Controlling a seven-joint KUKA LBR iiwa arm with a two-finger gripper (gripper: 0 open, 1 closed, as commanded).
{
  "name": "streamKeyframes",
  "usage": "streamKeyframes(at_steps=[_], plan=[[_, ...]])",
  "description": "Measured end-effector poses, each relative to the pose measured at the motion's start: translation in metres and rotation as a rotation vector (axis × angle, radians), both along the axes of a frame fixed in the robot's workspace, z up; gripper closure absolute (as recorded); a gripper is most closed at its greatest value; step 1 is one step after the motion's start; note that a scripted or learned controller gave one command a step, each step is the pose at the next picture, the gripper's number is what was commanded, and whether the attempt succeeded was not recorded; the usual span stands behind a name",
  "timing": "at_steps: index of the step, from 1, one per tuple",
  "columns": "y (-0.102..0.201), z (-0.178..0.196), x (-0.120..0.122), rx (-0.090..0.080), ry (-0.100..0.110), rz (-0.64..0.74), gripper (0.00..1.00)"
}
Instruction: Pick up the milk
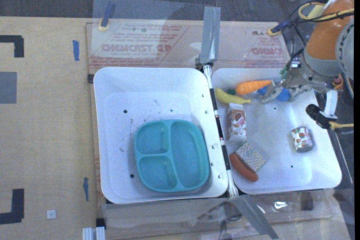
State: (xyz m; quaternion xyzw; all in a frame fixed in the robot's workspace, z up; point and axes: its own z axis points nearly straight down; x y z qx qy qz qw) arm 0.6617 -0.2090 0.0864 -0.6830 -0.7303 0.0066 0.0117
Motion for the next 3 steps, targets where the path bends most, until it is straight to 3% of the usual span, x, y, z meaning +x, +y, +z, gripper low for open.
streamKeyframes(at_steps=[1,2,3], plan=[[-0.006,0.001,0.003,0.012,0.003,0.058,0.0],[-0.007,0.009,0.001,0.009,0.009,0.062,1.0],[0.057,0.079,0.006,-0.007,-0.026,-0.035,1.0]])
